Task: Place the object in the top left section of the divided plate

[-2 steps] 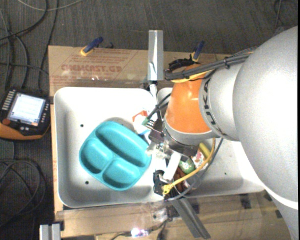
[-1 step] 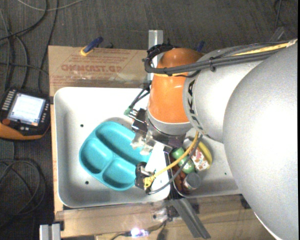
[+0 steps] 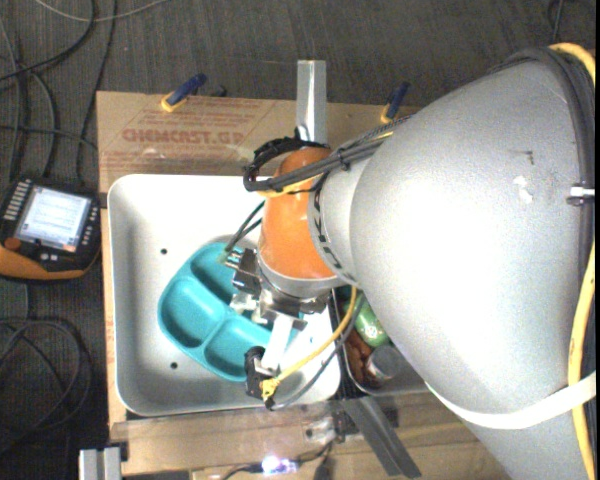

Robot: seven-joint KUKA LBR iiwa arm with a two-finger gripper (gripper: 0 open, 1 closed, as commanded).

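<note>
A teal divided plate (image 3: 195, 308) lies in the left white bin (image 3: 140, 228), toward the bin's right side. The arm's orange wrist band (image 3: 292, 230) and the gripper body (image 3: 270, 308) hang directly over the plate's right part and hide it. The fingertips are covered by the wrist, so nothing shows between them. No loose object can be made out on the plate's visible sections.
The right bin (image 3: 365, 353) is mostly hidden under the large grey arm; a green item (image 3: 368, 326) and brown things (image 3: 360, 353) peek out at its left edge. A cardboard sheet (image 3: 190, 138) lies behind the bins. A teach pendant (image 3: 42, 226) rests on the floor at the left.
</note>
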